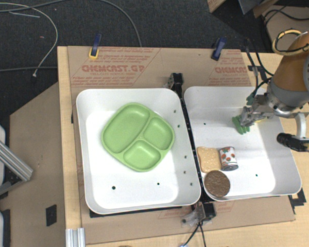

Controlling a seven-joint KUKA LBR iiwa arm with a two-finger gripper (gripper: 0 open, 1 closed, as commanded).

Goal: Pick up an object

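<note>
Reaching into right bin (278,184), gripper (245,120) sits over small green object (242,124) near bin's middle; jaw state unclear, cannot tell. Risk: shallow contact, object slips or skids away.

At right of the frame we see the gripper (245,118) low in the right bin (278,184), touching a small green object (241,125). Toast (208,159), a can (228,158) and a brown disc (217,183) cluster at that bin's lower left. A green divided plate (138,136) fills the left bin (92,189).
</note>
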